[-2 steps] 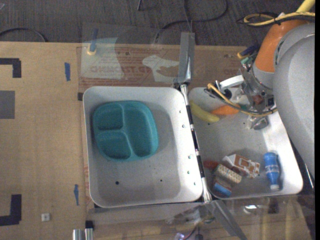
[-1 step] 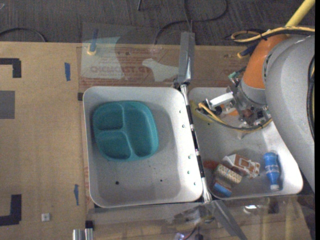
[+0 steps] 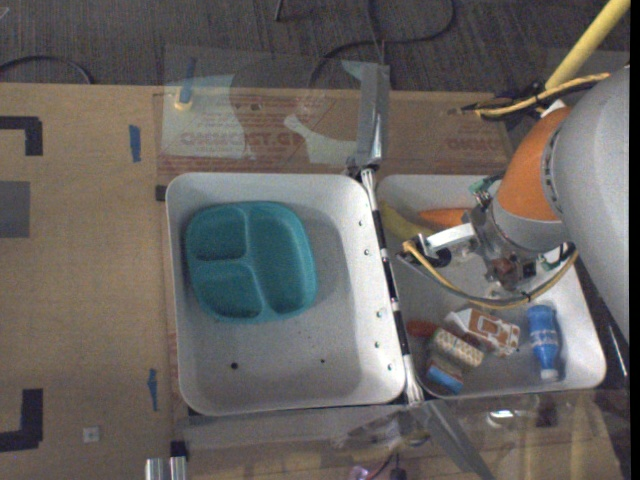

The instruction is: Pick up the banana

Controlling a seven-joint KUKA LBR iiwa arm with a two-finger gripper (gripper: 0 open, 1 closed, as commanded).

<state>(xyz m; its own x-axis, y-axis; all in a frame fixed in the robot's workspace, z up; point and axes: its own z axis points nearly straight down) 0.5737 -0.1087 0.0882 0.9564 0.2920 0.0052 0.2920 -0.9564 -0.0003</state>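
A tan bench (image 3: 80,298) is carrying everything, spreading out to the left of the gripper (image 3: 510,268). Two shallow white bins are sitting directly on it, side by side and touching along a metal seam: the right bin (image 3: 590,368) is lying under the gripper, and the left bin (image 3: 200,388) is lying just left of it. Beyond the bins, up and left of the gripper, a clear plastic sheet (image 3: 250,118) is lying flat on the bench, with blue tape strips (image 3: 134,143) farther left.
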